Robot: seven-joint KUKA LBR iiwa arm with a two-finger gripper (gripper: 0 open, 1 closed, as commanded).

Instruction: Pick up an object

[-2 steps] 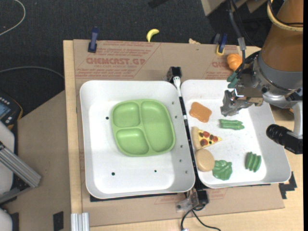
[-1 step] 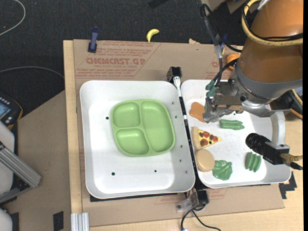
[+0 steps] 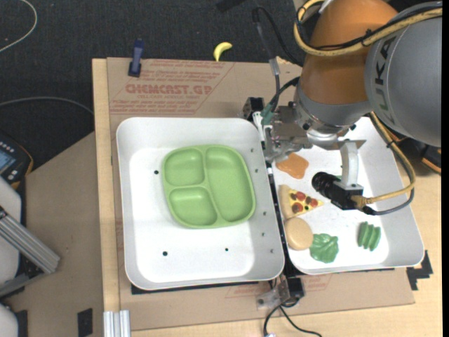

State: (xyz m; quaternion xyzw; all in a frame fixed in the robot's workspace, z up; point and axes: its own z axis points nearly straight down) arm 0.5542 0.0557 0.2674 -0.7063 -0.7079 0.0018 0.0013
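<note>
Gripper [image 3: 283,140] is being held low over the right bin [image 3: 393,177], at its upper left corner in the view, close beside the left bin [image 3: 137,188]. Whether it is parted or closed is being hidden by the wrist above it. Just below it, an orange piece [image 3: 292,165] is being left lying on the bin floor. Further down the same bin, a pizza slice [image 3: 302,201], a tan disc [image 3: 299,234], a green leaf [image 3: 324,247] and a green pod [image 3: 368,235] are being kept, each apart from the gripper. A green divided plate [image 3: 208,185] is being borne by the left bin. Both bins are being carried on cardboard [image 3: 175,90].
</note>
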